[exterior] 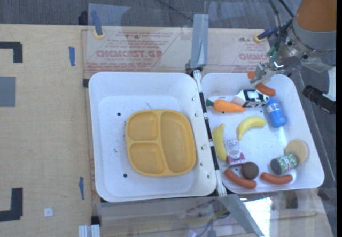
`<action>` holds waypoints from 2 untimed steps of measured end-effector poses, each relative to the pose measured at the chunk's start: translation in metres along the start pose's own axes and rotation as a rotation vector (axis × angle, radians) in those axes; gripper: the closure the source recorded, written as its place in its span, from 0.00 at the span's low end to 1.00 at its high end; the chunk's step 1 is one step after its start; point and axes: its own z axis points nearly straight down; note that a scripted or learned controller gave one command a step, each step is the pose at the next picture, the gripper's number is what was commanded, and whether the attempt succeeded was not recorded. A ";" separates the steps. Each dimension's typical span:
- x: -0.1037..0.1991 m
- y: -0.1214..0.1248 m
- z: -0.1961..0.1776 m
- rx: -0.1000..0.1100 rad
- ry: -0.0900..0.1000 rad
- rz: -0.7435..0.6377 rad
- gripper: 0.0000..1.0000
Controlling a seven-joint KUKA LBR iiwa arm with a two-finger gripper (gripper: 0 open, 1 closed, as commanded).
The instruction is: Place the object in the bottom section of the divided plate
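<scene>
A yellow divided plate (160, 141) lies in the left white bin (101, 123), with two small sections on its left and one large section on its right; nothing lies on it. My gripper (261, 73) hangs over the far edge of the right bin (310, 123), just above a small red sausage (265, 90). A black-and-white item (251, 95) and an orange carrot (228, 106) lie slightly nearer and to the left of the gripper. I see no object held in it.
The right bin also holds a blue bottle (275, 113), two bananas (250, 124) (219, 141), a small packet (233, 150), a brown ball (249, 169), two sausages (239, 178) (276, 178), a green can (283, 164) and a tan round item (297, 150). A cardboard sheet (139, 51) lies behind the bins.
</scene>
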 end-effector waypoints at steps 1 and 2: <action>0.049 0.059 0.080 0.003 0.003 0.165 1.00; 0.122 0.020 0.099 0.006 0.004 0.351 1.00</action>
